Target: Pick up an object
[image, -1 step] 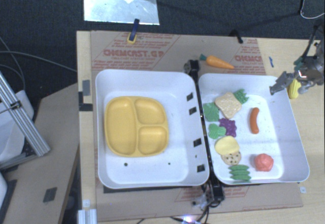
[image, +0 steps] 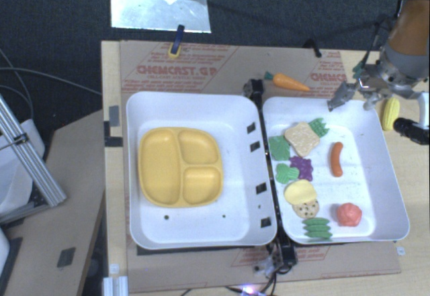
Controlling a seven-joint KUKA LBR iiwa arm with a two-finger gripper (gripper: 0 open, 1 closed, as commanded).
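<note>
I see the robot's grey arm with its orange band coming in at the upper right of the frame. Its hand hangs over the top edge of the right white bin. Its two dark fingers look spread apart, and I see nothing between them.

The right white bin holds the toy food. A tan cracker square lies near the top of the bin, touching a green leafy piece. A green lettuce piece sits to its left. Below that I see a purple bunch of grapes beside a small green broccoli piece. A red-orange sausage lies alone, more to the right. Lower down are a yellow round piece, a spotted cookie, a green pea pod and a red strawberry-like lump.

The left white bin holds a yellow plastic tray with three sections.

An orange carrot lies on the counter just above the right bin. A yellow corn-like piece sits at the bin's right edge.
</note>
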